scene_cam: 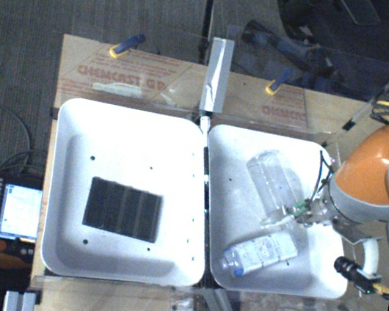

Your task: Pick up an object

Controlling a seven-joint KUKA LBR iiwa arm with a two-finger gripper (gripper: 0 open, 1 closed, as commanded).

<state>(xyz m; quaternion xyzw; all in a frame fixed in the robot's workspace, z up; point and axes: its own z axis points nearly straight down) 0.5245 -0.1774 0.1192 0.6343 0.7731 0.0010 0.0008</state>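
Quick count from where I'm sitting: two white bins side by side, the left bin (66,166) and the right bin (240,152). Three loose things total. One sits in the left bin, two in the right.

The left bin has a single black ribbed pad (124,209), flat and rectangular, lying near the middle of the floor, well clear of the walls.

The right bin has one clear plastic cup (273,181) tipped on its side, see-through enough that the white floor shows straight through it. Just below it, one clear plastic bottle (261,253) also lies on its side, slanted, with a blue cap at the lower left end and a pale label round the body. Cup and bottle lie near each other; I can't tell whether they actually touch.

My gripper (303,209) is down in the right bin, at the cup's lower right end, between cup and bottle. It's too small and cluttered there for me to say how it's set, and I can't see anything held in it. My orange band (370,171) sits over the bin's right edge.

Behind the bins, two clamps with blue handles and yellow tips: the left clamp (127,45) and the right clamp (279,82).
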